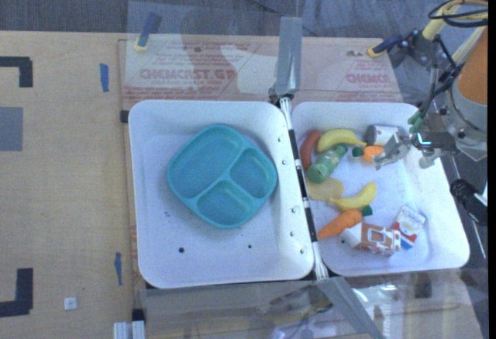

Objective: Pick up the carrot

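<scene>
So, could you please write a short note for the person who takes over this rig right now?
Claw: over the upper part of the right bin, near a small orange piece; whether it is open or shut cannot be told, and nothing is seen in it.
Carrot: lying in the right bin's lower left part, below a banana, beside a small carton.
Left bin: holds a blue plate.
Done: nothing yet; the carrot is not picked.
Left: move the claw down-left to the carrot, grasp, lift.

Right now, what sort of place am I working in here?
Probably a robotics lab test bench, not a kitchen: two white bins sit side by side on a taped-up board, the right one holding toy food such as the carrot and bananas, with a blue divided plate in the left.
</scene>
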Action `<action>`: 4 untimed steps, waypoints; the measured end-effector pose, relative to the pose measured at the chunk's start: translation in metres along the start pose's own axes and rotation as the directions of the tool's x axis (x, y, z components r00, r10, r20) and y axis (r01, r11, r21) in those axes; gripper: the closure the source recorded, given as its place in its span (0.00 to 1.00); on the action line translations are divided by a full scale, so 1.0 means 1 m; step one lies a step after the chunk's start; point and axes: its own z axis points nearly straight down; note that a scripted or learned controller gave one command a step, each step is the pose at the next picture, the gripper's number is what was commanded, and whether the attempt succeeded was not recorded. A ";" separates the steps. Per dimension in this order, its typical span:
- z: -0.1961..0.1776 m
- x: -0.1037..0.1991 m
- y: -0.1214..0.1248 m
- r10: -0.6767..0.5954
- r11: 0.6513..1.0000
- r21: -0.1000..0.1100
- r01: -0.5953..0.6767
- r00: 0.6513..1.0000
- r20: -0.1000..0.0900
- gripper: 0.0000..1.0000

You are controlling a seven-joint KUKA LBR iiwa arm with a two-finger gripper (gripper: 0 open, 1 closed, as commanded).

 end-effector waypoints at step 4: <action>0.091 -0.018 0.095 -0.008 1.000 -0.003 0.008 1.000 0.001 1.00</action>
